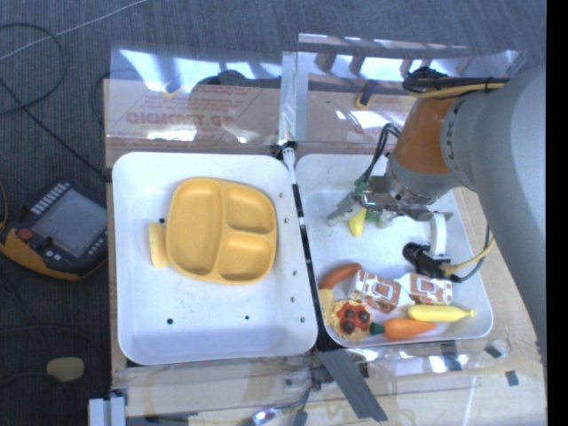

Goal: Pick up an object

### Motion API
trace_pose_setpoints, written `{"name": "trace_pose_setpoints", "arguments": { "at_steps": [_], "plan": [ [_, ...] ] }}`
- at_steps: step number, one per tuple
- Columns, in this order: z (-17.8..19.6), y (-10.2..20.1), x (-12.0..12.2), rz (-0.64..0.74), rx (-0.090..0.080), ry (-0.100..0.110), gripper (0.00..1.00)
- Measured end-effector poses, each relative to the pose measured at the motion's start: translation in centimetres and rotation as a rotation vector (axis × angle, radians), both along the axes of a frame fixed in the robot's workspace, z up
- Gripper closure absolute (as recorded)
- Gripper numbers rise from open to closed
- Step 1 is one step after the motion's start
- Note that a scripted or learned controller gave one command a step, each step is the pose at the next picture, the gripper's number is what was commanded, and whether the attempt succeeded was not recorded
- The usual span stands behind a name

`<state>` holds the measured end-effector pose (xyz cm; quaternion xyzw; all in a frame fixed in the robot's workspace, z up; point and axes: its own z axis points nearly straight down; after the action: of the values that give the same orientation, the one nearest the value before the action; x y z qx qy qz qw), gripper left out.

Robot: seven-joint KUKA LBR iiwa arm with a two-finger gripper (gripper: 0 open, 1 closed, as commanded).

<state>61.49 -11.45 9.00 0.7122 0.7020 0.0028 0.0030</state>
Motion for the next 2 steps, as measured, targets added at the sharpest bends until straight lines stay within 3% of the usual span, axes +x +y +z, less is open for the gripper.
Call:
{"name": "trace_pose_setpoints", "arguments": {
  "at_steps": [1, 2],
  "plan": [
    [1.0, 0.0, 0.1, 0.000, 0.002, -0.003, 1.00],
    [12.8, 4.7, 0.7, -0.169, -0.003, 0.012, 1.00]
  ]
}}
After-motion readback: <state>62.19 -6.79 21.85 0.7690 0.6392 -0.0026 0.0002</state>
